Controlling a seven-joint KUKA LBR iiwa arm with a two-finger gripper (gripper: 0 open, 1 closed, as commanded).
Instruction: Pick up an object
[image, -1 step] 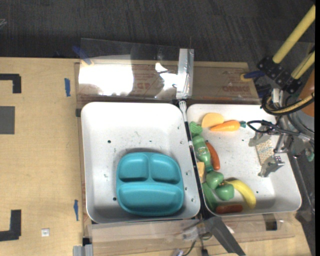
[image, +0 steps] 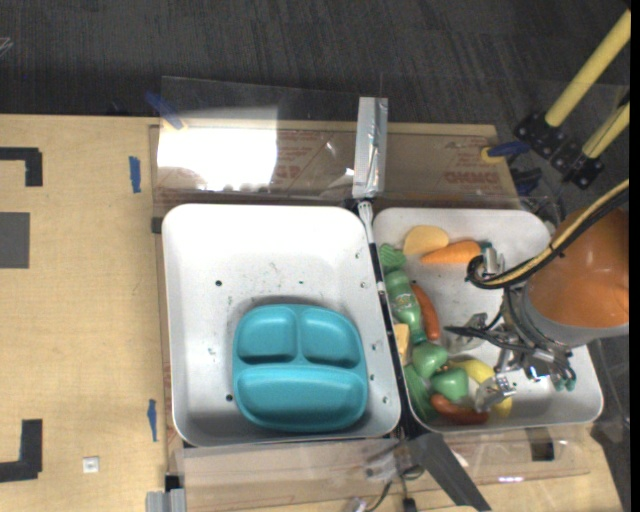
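The right bin (image: 575, 400) holds a pile of toy food along its left side. An orange carrot (image: 451, 252) lies at the far end beside a pale yellow piece (image: 426, 239). A long red-orange piece (image: 428, 312) lies down the middle of the pile, among green pieces (image: 430, 357). A red piece (image: 455, 408) lies at the near end. My gripper (image: 497, 385) is low in the near part of this bin, right over a yellow piece (image: 479, 373), which it partly hides. I cannot see anything held between its fingers.
The left bin (image: 190, 250) holds a teal divided plate (image: 298, 367) in its near half. A grey divider (image: 371, 145) stands behind the bins, with a clear sheet to its left. Black cables (image: 520, 272) loop from the arm's orange band (image: 590, 275) over the right bin.
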